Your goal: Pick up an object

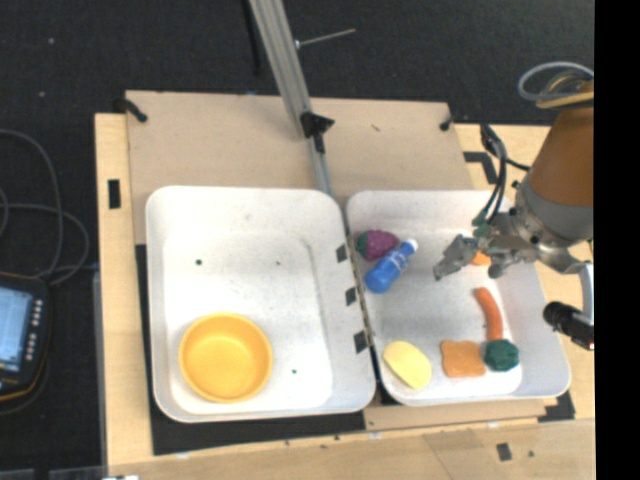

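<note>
Two white bins side by side: left bin (240, 218), right bin (430, 213).

Left bin: one item, a yellow bowl (226, 356).

Right bin: six items. One purple piece (377, 243), one blue bottle (389, 267), one pale yellow piece (407, 364), one orange block (462, 359), one orange carrot-like stick (490, 311), one dark green lump (501, 354).

Seven loose items total.

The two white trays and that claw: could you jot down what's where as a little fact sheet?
left tray: yellow bowl in its near corner
right tray: blue bottle beside a purple lump; orange carrot with a green end; orange block; pale yellow piece
claw: over the right tray, nothing seen between its fingers
arm: reaches in from the right
</note>
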`<state>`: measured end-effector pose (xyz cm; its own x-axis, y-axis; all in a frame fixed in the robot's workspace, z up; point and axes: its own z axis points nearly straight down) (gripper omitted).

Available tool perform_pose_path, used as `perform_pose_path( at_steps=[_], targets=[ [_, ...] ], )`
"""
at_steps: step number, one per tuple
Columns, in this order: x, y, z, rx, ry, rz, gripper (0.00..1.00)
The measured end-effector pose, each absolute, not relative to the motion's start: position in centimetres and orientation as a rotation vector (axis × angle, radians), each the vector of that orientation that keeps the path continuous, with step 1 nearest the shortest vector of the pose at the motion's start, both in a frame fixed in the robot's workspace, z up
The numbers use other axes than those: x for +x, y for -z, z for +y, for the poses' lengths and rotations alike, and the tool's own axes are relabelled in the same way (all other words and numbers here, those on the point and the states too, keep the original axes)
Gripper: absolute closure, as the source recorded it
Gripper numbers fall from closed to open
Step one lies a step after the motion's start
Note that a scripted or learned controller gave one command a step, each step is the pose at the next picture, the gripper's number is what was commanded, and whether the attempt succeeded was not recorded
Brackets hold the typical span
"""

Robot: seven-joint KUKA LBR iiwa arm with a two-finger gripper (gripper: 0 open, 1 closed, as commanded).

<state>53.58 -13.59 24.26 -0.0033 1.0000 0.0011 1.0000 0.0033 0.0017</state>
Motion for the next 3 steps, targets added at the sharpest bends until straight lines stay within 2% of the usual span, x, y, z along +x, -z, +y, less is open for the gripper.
perform_pose_path(
  at_steps=[1,3],
  targets=[
    [53.6,-24.3,-13.6,2.219,-0.004,2.223,0.00],
    [53.6,-15.2,-14.8,2.223,0.006,2.221,0.00]
  ],
)
